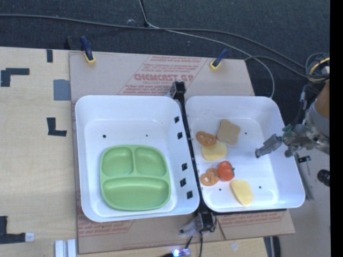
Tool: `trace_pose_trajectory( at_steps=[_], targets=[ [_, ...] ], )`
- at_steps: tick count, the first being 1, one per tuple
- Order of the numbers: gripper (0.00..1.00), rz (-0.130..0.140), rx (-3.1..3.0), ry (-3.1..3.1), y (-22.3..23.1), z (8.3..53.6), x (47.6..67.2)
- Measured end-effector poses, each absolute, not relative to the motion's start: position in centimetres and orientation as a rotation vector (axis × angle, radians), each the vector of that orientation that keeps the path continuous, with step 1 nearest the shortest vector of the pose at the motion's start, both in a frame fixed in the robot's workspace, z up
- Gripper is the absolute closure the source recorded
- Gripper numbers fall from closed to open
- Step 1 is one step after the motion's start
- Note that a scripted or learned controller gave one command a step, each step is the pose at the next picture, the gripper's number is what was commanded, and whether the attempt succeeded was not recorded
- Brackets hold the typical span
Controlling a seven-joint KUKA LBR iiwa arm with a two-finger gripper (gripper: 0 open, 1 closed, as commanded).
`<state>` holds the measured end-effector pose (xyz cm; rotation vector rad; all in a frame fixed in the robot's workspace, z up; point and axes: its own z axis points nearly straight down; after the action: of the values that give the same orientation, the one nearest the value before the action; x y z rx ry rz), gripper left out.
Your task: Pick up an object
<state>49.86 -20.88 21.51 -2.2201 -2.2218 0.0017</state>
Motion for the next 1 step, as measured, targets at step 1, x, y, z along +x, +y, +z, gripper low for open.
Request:
trace_pose_trajectory(
  at_steps=[1],
  targets=[
    [0.0,0.004,-2.217,-2.22,-19.92,16.46,50.24]
  ],
)
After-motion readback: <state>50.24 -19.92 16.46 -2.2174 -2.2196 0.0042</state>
